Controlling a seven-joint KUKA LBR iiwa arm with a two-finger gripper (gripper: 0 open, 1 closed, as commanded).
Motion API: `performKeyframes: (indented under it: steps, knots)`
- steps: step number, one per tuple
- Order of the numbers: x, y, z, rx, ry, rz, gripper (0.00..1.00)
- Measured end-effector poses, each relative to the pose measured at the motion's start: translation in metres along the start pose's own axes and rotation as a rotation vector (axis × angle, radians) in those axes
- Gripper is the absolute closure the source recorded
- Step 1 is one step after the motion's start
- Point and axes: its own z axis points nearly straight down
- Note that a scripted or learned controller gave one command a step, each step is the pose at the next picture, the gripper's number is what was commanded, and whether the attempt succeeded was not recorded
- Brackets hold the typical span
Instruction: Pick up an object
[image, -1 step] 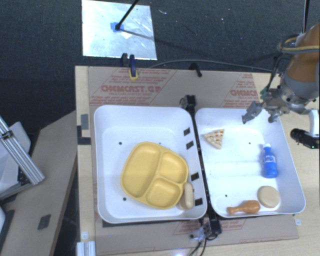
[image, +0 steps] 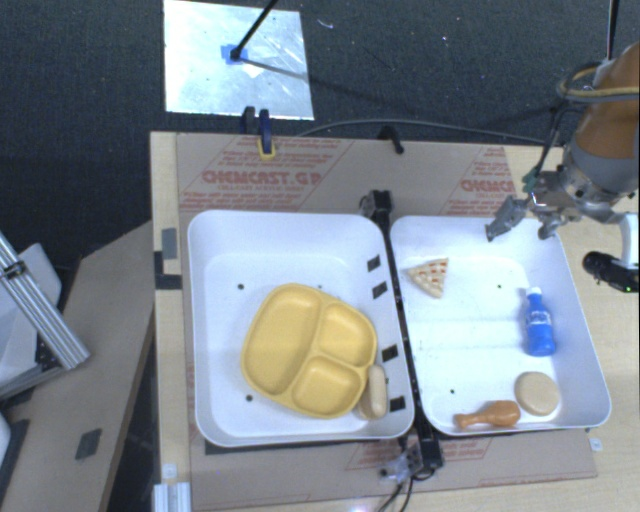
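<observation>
My gripper (image: 522, 222) hangs over the far right corner of the right bin (image: 470, 330), its two grey fingers spread apart with nothing between them. In that bin lie a pizza slice (image: 429, 276) near the far left, a blue bottle (image: 538, 322) at the right, a round tan cookie-like piece (image: 537, 392) and a chicken drumstick (image: 487, 415) at the near edge. The gripper is above and to the right of the pizza slice, well apart from every object.
The left bin (image: 230, 260) holds a yellow divided plate (image: 308, 348) with a small bread roll (image: 375, 391) at its near right. A black divider with clips runs between the bins. A blue clamp (image: 265, 128) sits at the back of the bench.
</observation>
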Motion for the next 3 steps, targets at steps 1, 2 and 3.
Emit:
performKeyframes:
  steps: [1, 2, 3]
  knots:
    - [-0.006, -0.001, 0.06, 0.004, 0.0, 0.002, 0.0]
    - [-0.001, -0.005, 0.104, 0.002, 0.0, 0.001, 0.0]
    - [0.0, -0.004, 0.128, 0.0, 0.0, -0.001, 0.0]
